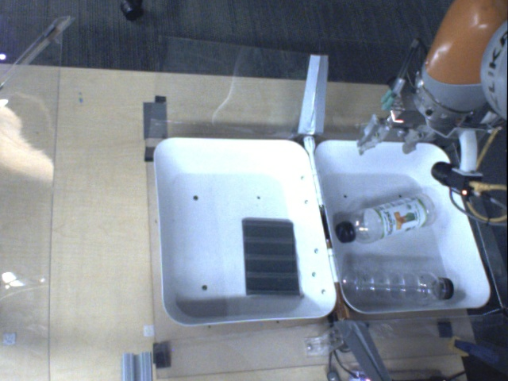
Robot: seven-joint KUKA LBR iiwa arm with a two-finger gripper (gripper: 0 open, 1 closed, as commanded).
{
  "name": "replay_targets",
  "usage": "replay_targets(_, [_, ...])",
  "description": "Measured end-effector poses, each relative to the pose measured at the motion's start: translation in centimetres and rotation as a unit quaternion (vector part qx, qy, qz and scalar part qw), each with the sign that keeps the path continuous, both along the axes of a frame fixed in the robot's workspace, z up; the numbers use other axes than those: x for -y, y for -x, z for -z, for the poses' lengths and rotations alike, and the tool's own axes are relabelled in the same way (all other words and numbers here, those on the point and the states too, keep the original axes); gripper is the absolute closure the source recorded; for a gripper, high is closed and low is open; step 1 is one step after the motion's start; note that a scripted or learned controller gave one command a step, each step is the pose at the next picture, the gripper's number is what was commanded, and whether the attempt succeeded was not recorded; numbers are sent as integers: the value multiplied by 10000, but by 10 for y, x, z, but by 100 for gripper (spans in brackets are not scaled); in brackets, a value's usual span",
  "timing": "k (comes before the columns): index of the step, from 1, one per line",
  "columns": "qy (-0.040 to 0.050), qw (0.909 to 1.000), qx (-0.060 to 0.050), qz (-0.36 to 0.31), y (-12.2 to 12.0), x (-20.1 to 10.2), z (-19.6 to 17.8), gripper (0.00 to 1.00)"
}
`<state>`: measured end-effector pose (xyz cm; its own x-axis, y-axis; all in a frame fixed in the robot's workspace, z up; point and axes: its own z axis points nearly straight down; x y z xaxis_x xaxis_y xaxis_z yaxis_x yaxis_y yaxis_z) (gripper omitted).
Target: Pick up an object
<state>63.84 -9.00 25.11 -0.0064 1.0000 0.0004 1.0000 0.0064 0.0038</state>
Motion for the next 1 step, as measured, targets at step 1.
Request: replay_targets(1, [0,10000,12,95,40,0,156,0])
